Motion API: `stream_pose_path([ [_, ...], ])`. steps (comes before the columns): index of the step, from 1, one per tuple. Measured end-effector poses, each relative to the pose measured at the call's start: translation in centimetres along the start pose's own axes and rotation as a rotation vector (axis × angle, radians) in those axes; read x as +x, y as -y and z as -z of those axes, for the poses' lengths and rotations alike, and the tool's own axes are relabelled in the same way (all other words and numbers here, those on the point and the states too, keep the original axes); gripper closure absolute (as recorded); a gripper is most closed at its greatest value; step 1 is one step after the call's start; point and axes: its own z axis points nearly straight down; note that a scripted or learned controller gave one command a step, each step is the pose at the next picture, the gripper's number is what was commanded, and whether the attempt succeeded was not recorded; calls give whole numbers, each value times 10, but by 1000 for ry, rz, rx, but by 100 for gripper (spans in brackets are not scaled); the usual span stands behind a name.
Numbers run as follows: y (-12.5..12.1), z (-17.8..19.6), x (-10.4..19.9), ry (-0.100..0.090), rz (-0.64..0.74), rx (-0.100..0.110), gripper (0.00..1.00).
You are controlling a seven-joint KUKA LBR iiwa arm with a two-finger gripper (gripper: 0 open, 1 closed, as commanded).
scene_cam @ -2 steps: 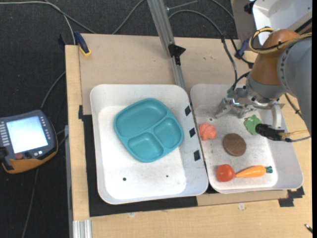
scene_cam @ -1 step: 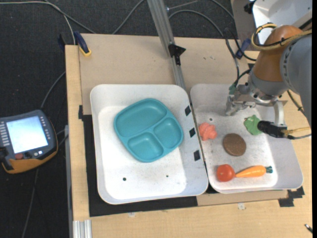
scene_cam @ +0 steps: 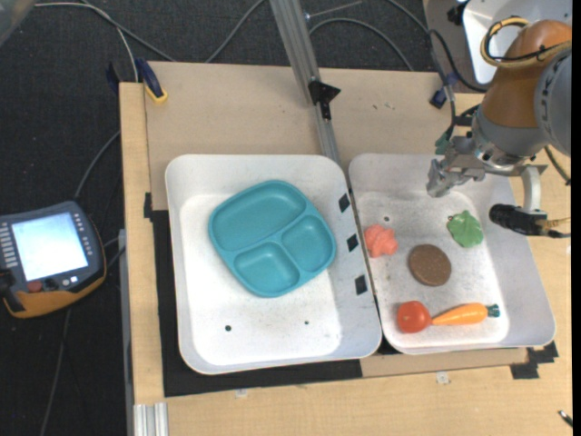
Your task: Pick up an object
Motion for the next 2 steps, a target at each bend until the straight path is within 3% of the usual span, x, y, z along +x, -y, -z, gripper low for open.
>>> stream_pose_path([
  [2,-3,73,0,-1,1,1,100],
])
